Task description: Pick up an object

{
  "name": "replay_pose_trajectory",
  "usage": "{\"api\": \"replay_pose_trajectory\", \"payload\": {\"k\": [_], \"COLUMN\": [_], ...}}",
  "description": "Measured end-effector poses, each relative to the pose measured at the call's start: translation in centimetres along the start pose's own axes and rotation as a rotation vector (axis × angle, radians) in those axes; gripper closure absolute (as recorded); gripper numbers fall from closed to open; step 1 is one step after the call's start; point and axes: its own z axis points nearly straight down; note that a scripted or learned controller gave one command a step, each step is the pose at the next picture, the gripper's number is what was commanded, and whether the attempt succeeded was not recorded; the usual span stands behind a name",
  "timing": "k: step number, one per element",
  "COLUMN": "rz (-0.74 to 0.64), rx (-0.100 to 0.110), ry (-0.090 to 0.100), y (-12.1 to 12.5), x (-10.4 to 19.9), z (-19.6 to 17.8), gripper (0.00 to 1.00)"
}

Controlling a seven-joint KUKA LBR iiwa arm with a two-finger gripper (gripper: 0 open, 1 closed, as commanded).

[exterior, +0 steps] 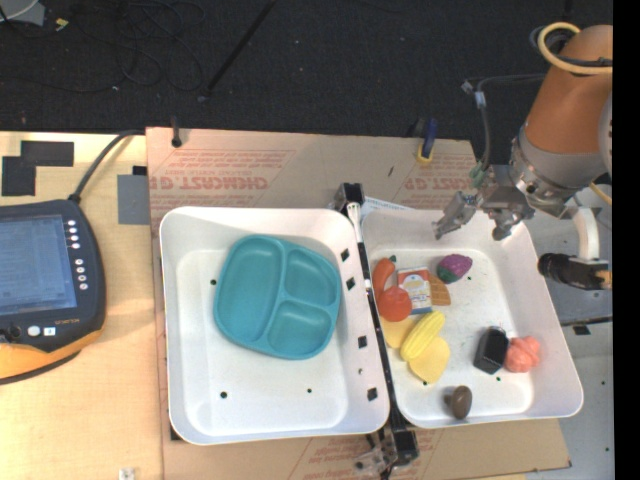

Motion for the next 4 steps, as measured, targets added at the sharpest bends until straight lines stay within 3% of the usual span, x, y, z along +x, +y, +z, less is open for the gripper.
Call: {"api": "replay_pose_trajectory", "payload": {"k": [1,2,3,4], "rz": [0.003,0.000,0.001,-0.002], "rx": [0.007,-0.006,-0.015,0.003], "ry": [0.000,0.005,0.000,0.002], "y": [0.0,1.6,1.8,-1.0], "x": [-4.6,-4.6,-4.8,-1.1], "z": [7.6,16.7,15.1,15.2], "gripper": [0.00,0.00,1.00,1.00]}}
